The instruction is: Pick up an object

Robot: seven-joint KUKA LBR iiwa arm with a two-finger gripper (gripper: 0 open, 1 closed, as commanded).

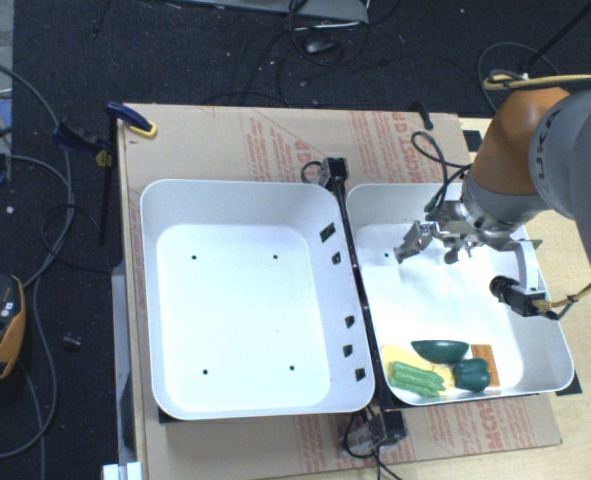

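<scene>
The gripper [430,245] is seen with fingers spread and nothing between them, well apart from the green ridged toy [416,378] in the right bin's [545,343] near corner; it is judged light, firm, best grasped across its middle.

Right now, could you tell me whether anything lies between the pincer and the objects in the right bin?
Nothing visible does. The pincer hangs over bare white floor of the right bin; the green objects cluster at its near edge.

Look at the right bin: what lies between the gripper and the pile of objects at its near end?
Camera view: bare white bin floor separates the gripper from the pile.
</scene>
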